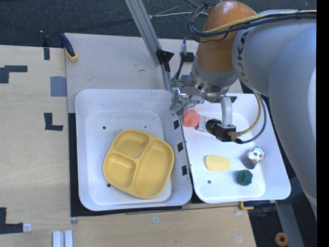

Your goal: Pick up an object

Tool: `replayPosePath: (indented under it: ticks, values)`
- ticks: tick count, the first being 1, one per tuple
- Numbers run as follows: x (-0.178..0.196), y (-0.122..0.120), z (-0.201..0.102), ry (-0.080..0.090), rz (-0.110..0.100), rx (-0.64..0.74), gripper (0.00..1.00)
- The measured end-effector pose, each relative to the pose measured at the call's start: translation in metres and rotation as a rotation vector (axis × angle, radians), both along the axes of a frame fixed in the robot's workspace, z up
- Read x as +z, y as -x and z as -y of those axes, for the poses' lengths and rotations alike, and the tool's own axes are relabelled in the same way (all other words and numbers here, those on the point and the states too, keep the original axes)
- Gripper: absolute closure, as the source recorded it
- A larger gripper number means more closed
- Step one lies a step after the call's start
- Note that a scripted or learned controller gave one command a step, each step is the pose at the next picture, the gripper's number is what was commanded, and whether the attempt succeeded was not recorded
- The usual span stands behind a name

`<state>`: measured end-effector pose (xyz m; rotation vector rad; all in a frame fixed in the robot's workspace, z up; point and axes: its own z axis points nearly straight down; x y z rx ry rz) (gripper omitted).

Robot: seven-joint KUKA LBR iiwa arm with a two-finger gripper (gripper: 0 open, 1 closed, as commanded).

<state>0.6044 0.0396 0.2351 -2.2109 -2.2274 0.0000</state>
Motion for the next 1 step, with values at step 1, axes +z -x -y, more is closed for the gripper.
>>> replayPosePath:
  ticks: [1]
  values:
    - [0.0047,0.0097,-0.0485,0.000,0.001,0.000,1.00]
